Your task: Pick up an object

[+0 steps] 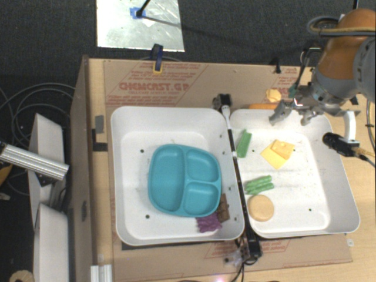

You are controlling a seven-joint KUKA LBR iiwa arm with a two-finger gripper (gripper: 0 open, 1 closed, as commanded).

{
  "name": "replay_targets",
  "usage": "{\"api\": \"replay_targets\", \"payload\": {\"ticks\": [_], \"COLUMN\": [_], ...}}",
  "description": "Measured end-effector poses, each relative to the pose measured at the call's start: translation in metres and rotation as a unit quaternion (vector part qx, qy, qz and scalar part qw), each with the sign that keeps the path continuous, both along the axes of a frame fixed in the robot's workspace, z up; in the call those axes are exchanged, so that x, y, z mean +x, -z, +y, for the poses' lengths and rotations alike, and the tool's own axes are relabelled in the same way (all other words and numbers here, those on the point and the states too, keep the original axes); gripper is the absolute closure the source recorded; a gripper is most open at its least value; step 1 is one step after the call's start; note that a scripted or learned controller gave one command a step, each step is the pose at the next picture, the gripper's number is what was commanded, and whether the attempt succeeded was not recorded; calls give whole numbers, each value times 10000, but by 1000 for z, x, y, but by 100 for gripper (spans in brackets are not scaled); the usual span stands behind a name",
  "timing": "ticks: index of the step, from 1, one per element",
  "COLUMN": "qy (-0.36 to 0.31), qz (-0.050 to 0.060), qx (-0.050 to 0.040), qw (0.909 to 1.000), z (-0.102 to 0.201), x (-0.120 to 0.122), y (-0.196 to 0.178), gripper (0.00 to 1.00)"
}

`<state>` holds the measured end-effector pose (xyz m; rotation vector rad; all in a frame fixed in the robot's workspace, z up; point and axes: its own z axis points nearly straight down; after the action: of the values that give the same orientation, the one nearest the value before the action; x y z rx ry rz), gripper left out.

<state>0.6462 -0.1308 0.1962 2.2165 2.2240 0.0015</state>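
I am hanging my pincer, spread wide and holding nothing, over the right bin's far edge. The yellow cheese wedge is lying just below it, toward the bin's middle, nearest to me.

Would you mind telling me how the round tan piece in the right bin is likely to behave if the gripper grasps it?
The round tan piece looks smooth and domed, so it may slip. It lies flat, so rolling seems unlikely. It probably is light toy food.
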Motion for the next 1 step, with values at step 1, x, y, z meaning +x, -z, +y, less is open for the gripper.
{"api": "replay_targets", "payload": {"ticks": [1], "qy": [32], "qz": [40], "qx": [8], "qw": [10000], "z": [-36], "x": [-46], "y": [118], "gripper": [0]}}
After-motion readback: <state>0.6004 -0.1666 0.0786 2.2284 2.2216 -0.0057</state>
